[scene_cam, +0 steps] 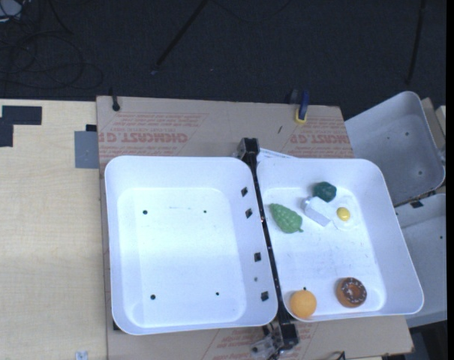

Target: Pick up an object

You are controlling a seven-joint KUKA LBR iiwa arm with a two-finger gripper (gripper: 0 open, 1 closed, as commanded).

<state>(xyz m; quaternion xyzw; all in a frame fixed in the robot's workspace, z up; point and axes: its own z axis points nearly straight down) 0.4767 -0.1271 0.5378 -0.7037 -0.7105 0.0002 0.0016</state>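
Note:
The right bin [377, 178] holds several small objects. A green leafy piece [285, 218] lies near the divider. A dark green round object [325, 191] sits toward the back, with a pale grey block [315, 211] just in front of it. A fried-egg toy [343, 214] lies to the right of the block. At the front edge rest an orange ball [302, 304] and a brown doughnut [351, 292].
The left bin [121, 178] sits beside the right one, joined by a black clip strip [258, 223]. Both stand on a cardboard sheet [181, 130] on the pale bench. A grey metal plate [399, 137] lies at the right.

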